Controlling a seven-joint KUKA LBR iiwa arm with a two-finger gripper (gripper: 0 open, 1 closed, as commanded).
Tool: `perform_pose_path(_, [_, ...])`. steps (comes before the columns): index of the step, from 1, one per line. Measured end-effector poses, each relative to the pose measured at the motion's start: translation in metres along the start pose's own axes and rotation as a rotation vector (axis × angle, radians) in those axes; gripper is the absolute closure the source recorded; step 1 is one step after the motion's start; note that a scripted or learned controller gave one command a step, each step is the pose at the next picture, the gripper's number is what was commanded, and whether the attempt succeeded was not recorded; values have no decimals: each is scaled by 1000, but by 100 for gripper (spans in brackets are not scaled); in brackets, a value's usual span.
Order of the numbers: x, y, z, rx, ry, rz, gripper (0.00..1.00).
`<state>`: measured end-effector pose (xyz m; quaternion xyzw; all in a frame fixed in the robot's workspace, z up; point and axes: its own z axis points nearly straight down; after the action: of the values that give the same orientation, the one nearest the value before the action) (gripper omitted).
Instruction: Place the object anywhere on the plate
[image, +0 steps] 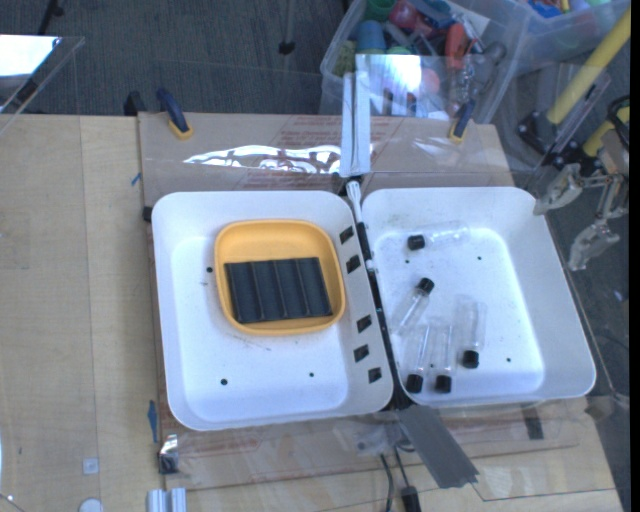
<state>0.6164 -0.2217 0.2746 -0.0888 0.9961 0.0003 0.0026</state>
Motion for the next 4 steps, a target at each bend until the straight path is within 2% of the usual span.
perform_pose_path(1, [-50, -10, 28, 1, -3, -14, 0])
perform_pose_path(2, [-51, -9, 34, 0, -2, -328, 0])
perform_pose_path(4, [-51, -9, -2, 1, -6, -966, 0])
